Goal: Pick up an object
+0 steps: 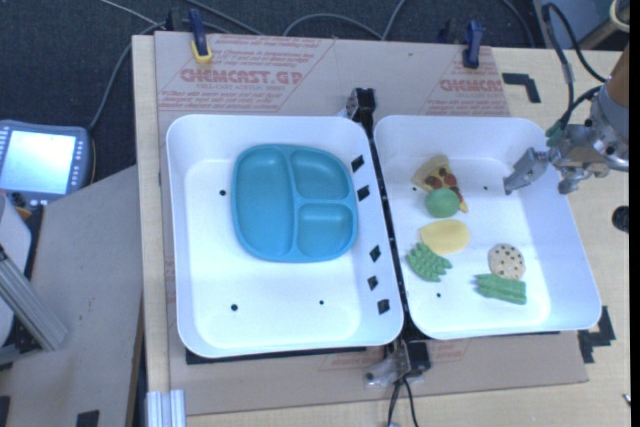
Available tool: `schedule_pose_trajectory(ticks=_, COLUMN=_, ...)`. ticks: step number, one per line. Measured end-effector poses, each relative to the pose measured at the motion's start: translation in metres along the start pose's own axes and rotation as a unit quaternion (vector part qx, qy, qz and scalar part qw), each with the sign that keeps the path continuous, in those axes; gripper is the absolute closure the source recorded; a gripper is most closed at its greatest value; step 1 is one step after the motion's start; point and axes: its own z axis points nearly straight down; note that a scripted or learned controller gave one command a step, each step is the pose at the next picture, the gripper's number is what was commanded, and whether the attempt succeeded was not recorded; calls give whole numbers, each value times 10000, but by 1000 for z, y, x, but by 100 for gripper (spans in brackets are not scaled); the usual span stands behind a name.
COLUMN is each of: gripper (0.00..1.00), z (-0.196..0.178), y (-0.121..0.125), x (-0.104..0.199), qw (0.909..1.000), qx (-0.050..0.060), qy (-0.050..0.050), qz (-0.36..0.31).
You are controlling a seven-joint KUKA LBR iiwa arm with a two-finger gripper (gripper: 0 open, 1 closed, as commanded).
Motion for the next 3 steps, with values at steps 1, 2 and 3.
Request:
schedule_pose_trajectory(ticks=1, gripper=0, z=-8, y=3, x=0, qw=10000, qx=-70, qy=-18, qz=-18)
schedule_pose_trajectory(ticks=2, gripper=0, z=37, y=11, x=1, qw=10000, qx=-47, qy=-10, qz=-21)
schedule_pose_trajectory(ticks=3, gripper=0, z=96, y=19, x=-2, qw=10000, qx=-45, qy=-9, qz=-17)
